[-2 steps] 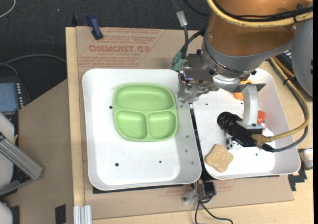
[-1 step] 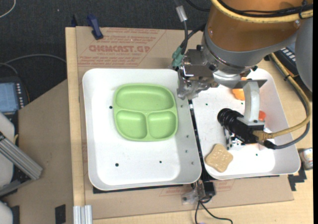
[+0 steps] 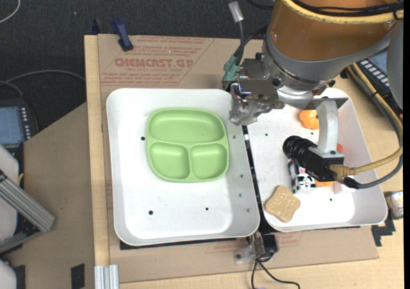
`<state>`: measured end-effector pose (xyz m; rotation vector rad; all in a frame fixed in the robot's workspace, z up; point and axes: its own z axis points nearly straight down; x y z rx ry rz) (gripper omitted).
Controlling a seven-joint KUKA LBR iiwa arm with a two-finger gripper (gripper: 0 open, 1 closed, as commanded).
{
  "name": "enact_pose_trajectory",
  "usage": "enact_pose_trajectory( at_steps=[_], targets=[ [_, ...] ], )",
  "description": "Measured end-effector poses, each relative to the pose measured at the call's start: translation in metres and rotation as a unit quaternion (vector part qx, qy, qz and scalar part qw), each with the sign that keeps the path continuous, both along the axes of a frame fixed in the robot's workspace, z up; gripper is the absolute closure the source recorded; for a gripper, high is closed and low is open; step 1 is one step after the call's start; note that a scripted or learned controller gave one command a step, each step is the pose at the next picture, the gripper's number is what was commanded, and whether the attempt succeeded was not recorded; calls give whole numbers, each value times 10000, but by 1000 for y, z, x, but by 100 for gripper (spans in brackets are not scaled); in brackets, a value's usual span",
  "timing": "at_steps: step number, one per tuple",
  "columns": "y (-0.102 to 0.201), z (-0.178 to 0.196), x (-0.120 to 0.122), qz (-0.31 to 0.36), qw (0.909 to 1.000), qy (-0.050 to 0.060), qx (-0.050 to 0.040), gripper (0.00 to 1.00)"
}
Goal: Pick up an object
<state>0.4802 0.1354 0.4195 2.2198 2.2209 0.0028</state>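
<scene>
Grey arm with orange band fills upper right of frame. Hand low over divider between bins, grip state: cannot tell. Tan waffle-shaped toy lower right, orange piece right bin. Risk: descent strikes rim, misses objects; green sectioned plastic plate left bin too flat to pinch.

The flat brown cardboard sheet under the bins carries red print reading "CHEMCAST G P" in large letters; the smaller red lines around it are too blurred to read.
</scene>
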Motion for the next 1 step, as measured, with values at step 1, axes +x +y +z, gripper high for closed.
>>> enact_pose_trajectory(
  at_steps=[1],
  targets=[
    [1,10,0,3,10000,-9,0,100]
  ],
)
